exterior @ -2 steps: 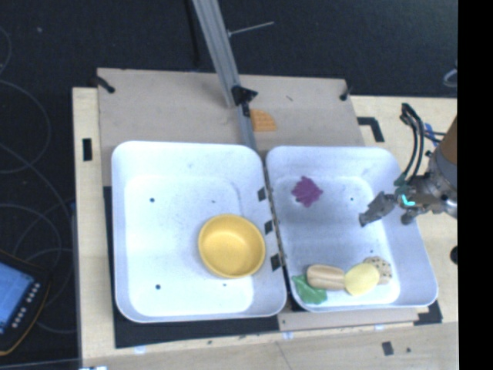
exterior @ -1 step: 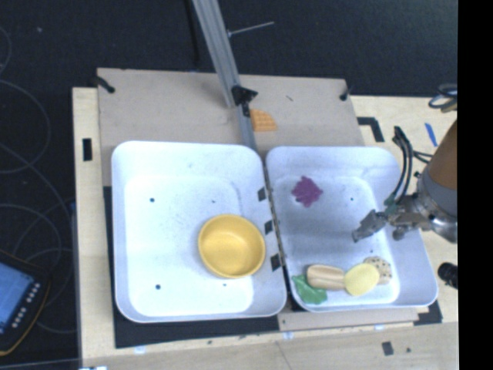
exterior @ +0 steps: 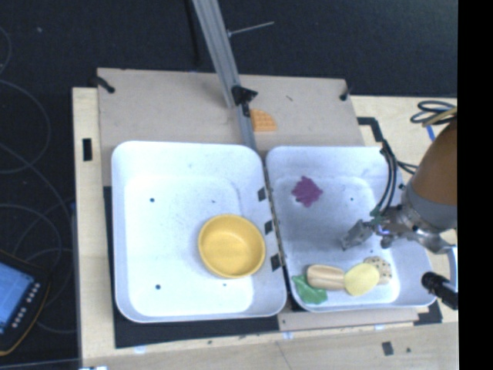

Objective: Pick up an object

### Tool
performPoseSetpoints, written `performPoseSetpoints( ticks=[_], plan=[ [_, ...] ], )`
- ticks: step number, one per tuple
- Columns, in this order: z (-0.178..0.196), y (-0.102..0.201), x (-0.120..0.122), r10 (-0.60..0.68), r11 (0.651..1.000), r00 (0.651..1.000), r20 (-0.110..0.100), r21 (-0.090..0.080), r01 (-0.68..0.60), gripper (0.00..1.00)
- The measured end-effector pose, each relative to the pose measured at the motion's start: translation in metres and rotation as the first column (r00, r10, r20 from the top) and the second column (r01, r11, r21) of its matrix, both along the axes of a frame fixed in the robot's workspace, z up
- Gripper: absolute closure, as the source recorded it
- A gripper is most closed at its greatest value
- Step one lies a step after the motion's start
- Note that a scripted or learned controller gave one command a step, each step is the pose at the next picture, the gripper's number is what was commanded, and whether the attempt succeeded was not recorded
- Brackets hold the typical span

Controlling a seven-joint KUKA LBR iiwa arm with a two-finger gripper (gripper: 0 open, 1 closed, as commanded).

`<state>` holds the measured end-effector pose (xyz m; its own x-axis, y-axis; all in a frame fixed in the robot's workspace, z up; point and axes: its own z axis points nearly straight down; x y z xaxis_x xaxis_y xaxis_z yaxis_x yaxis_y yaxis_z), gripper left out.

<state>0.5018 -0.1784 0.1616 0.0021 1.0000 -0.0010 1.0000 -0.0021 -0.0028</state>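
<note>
In the right bin (exterior: 331,160) lie a purple scrap (exterior: 306,190) near the back, and at the front a tan roll-shaped piece (exterior: 323,277), a yellow lemon-like item (exterior: 360,280), a speckled round piece (exterior: 380,267) and a green bit (exterior: 306,290). A yellow bowl (exterior: 231,245) sits in the left bin (exterior: 154,176) near the divider. My gripper (exterior: 368,236) hangs over the right bin's right half, just above and behind the yellow item. Nothing is visible between its fingers.
A slanted metal rail (exterior: 219,48) runs from the top down to the divider between the bins. An orange tag (exterior: 263,121) lies on the board behind them. Cables trail at the right edge (exterior: 431,114). A tablet (exterior: 15,295) sits at far left.
</note>
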Motion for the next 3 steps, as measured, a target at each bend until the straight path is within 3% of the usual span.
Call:
performPoseSetpoints(
  ticks=[1, 2, 3],
  plan=[
    [-0.043, -0.003, -0.005, 0.001, 1.0, 1.0, 0.0, 0.0, -0.001, 0.0],
    [-0.03, -0.003, -0.003, -0.005, 1.0, 1.0, 0.008, 0.0, 0.005, 1.0],
    [0.029, 0.005, 0.0, 0.007, 1.0, 1.0, 0.011, -0.002, -0.007, 1.0]
  ],
)
